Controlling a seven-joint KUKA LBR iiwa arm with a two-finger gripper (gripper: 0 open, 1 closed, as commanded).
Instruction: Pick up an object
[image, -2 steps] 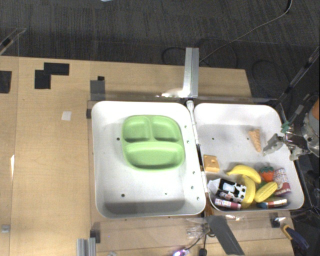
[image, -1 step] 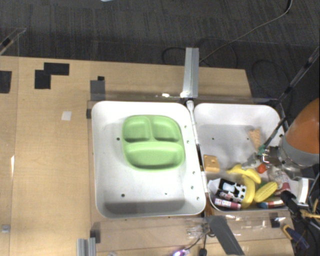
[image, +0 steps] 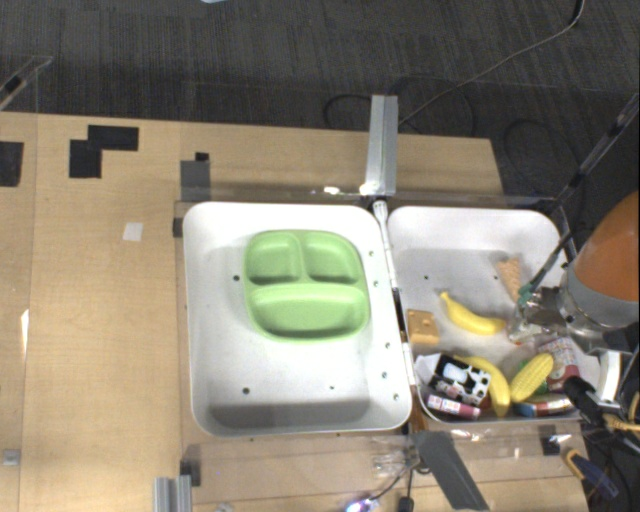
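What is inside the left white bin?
Inside the left white bin lies a green divided plate with three compartments, all bare. The bin floor under the plate is covered, so anything beneath it cannot be seen.

Single fixed camera, mounted above the bench and looking down at a slant. The wooden bench top (image: 90, 330) fills the left and centre of the frame; a strip of dark carpet (image: 250, 50) runs across the top edge, showing that the view tilts away from vertical toward the far side. Both white bins sit near mid-frame, the left bin (image: 215, 400) and the right bin (image: 470, 235) side by side with a metal upright (image: 381, 145) at their far junction. The distance is moderate: both bins fit whole, with bench margin around them. The arm (image: 605, 265) enters from the frame's right edge.
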